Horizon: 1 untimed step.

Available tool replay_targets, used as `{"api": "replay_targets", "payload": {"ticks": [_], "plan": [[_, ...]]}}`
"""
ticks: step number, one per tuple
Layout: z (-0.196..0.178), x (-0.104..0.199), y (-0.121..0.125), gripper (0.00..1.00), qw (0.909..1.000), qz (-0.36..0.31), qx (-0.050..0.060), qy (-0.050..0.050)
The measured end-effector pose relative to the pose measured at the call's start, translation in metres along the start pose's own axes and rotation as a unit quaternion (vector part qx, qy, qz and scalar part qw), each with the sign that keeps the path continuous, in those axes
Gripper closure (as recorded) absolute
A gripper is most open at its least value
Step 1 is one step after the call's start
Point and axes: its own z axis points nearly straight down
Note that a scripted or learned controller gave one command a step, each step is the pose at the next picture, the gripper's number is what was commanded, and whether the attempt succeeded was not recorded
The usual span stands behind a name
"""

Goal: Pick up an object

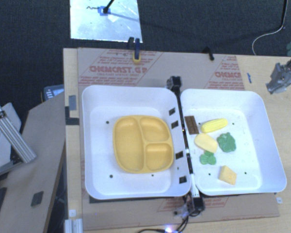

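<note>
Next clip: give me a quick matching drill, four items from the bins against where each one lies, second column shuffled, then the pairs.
Things:
1. yellow divided tray
2. corn cob
3. cheese wedge
4. brown bar

Places:
A. right bin, nearest its front edge
B. alone in the left bin
C. right bin, by the divider between the bins
D. right bin, rearmost of the foods, above the green pieces

Pairs: 1-B, 2-D, 3-A, 4-C

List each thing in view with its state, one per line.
gripper: raised beyond the right bin's far right corner, holding nothing visible
yellow tray: flat in left bin, compartments bare
corn, green pieces, cheese wedge: loose in right bin
</note>
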Motion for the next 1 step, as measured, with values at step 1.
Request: {"api": "replay_targets", "payload": {"ticks": [1], "plan": [[0.0501,0.0351,-0.0003,1.00,1.0000,-0.001,0.005,0.000]]}}
